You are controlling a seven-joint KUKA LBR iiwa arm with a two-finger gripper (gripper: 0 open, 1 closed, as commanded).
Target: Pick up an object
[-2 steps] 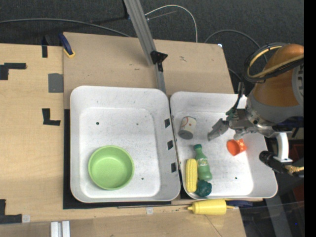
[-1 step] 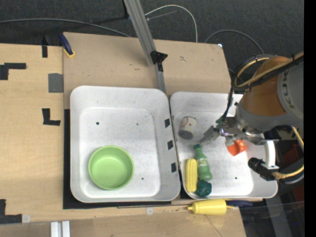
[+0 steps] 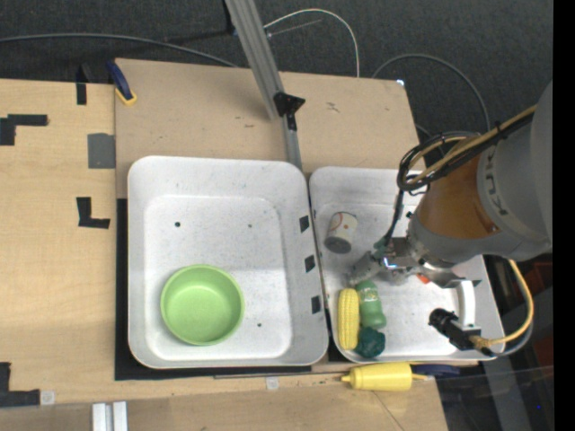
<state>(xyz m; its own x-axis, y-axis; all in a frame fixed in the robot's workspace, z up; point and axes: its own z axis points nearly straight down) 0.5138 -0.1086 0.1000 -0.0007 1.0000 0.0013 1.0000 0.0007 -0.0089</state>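
Bench (image 3: 225, 124), camera view from above at a slant: two shallow white bins side by side. Left bin (image 3: 216, 182) holds one green bowl (image 3: 202, 304), upright, near its front left corner. Right bin (image 3: 359, 187) holds a small grey cup (image 3: 340, 232) lying on its side near the dividing wall; a corn cob (image 3: 348, 320) lying lengthwise at the front; a pale green piece (image 3: 368, 305) touching the cob's right flank; a darker green piece (image 3: 371, 340) just in front of that. Yellow bottle (image 3: 382, 377) lies outside, on the bin's front edge.

Arm enters from the right; jaws (image 3: 388, 261) low over the right bin, between cup and pale green piece. State of the jaws: cannot tell, wrist and cables mask them. Nothing seen held.

Risks, as judgement: cob and green pieces lie packed together, so a descent here may pinch two items or push one aside. Cup, being round and on its side, may roll off toward the wall.
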